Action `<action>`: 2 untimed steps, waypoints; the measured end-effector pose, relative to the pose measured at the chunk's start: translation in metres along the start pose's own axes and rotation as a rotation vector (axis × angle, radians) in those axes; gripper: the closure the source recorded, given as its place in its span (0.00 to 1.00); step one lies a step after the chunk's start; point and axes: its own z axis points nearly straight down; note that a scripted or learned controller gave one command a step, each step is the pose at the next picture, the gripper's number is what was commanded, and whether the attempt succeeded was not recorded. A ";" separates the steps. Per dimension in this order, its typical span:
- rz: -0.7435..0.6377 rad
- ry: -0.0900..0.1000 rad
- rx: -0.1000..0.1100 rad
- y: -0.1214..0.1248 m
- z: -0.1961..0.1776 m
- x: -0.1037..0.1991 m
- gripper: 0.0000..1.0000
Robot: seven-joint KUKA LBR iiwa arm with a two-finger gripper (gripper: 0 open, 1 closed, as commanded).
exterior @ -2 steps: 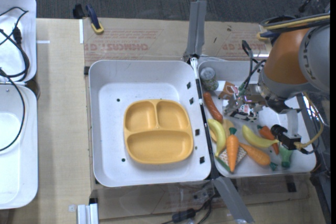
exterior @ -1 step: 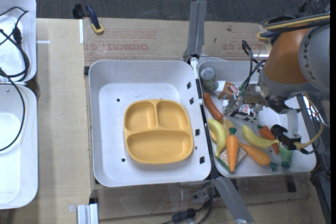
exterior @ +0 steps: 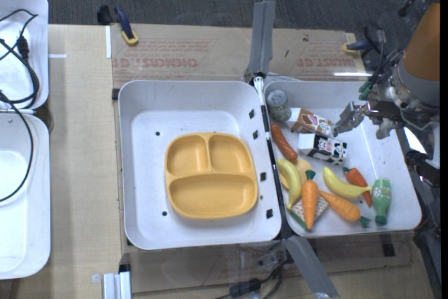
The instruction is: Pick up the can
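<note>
Two bins: a left bin and a right bin are set side by side on the bench, and the task's thing is found in the right one.
Nearest clutter: a carrot, a second carrot and a green bottle are crowded along the near side of the right bin.
Middle clutter: two bananas, a small orange carrot and a black-and-white carton are laid just beyond those.
Left bin content: a yellow divided plate is seated in the middle of it, well apart from the task.
Further clutter: a reddish sausage and a brown packet are lodged between the carton and the far wall.
Can: the can is stood upright in the far left corner of the right bin, close against the divider and the far wall.
Gripper: the gripper is held over the far middle of the right bin, near the brown packet; nothing is seen between its fingers, and whether they are parted cannot be told.
Step in hand: the approach is judged to be under way, with the can not yet reached.
Next move: a shift leftward to above the can is called for, followed by a straight descent with the fingers spread around its body.
Obstacles: little room is left by the two walls at the corner, and the packet and sausage lie just beside the can, so a finger may be blocked or a neighbour nudged.
</note>
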 end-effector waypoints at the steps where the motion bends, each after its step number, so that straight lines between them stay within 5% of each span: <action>1: 0.118 0.001 0.004 0.016 0.115 0.010 0.00; 2: 0.210 -0.002 -0.004 0.099 0.181 0.017 0.00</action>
